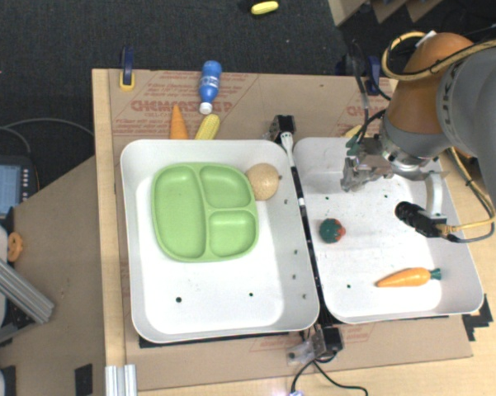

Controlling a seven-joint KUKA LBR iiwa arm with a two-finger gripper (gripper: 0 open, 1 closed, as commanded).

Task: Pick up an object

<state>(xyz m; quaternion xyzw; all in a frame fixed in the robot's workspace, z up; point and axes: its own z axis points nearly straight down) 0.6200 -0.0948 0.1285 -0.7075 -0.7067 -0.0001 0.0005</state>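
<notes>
Right bin [458, 291], near end: one toy carrot [407, 277] lay flat on the bin floor, toward the near right corner. Its long axis ran almost straight across the bin, side to side. The orange tip pointed toward the left bin [231, 316] and the green stub toward the right wall, with the tip end a shade nearer to me than the stub. It touched nothing else.

Same bin, further in: a small round ball [331, 230], red with green, sat close to the wall shared with the left bin and well apart from the carrot.

Left bin: a green plate [205, 211] with three compartments sat in the middle to far part. A tan round lump [263, 181] rested on the bin floor just beside the plate's far right corner, not in any compartment.

Far end of the right bin: the gripper [359, 176] hung over the bin floor, apart from the ball and well apart from the carrot. From where I stood I could not tell whether it was open or closed.

Beyond the bins, on the bench [239, 97]: an orange cone [177, 124] and a yellow piece [207, 126] side by side at the left bin's far rim, with a blue and white bottle [209, 85] just past them
</notes>
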